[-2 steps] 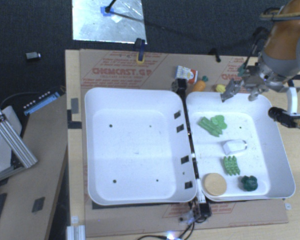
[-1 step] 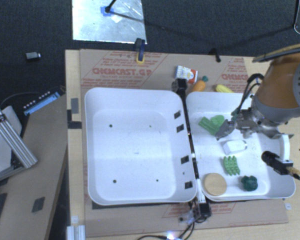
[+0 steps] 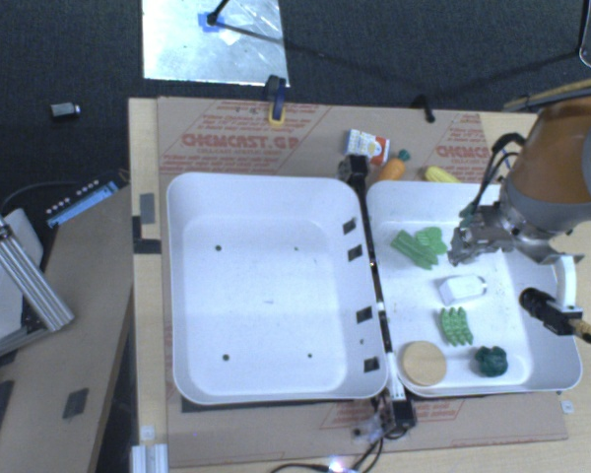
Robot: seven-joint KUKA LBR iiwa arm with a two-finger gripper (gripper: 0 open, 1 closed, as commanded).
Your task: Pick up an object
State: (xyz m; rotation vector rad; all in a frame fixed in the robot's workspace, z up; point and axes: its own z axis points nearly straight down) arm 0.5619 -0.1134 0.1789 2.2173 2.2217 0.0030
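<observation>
Objects lie in the right bin (image 3: pixel 547 368); the hand (image 3: pixel 463 247) hovers beside the green block (image 3: pixel 419 245). Hand state: cannot tell. Approach step; next, descend onto the block.

Looked like a robotics lab/test cell: 2 white bins (image 3: pixel 266 190) sat on a cardboard-topped bench (image 3: pixel 236 131), w/ a grey-orange arm (image 3: pixel 566 161) at the right, cables (image 3: pixel 532 67) across dark carpet, alu framing (image 3: pixel 25 274) at left, a foil sheet (image 3: pixel 212 28) on the floor.

tabletop (image 3: pixel 246 126): brown printed board | on it: two white bins, left bin (image 3: pixel 266 284), right bin (image 3: pixel 547 358), side by side, touching | yellow clamp (image 3: pixel 276 101) at far edge
</observation>
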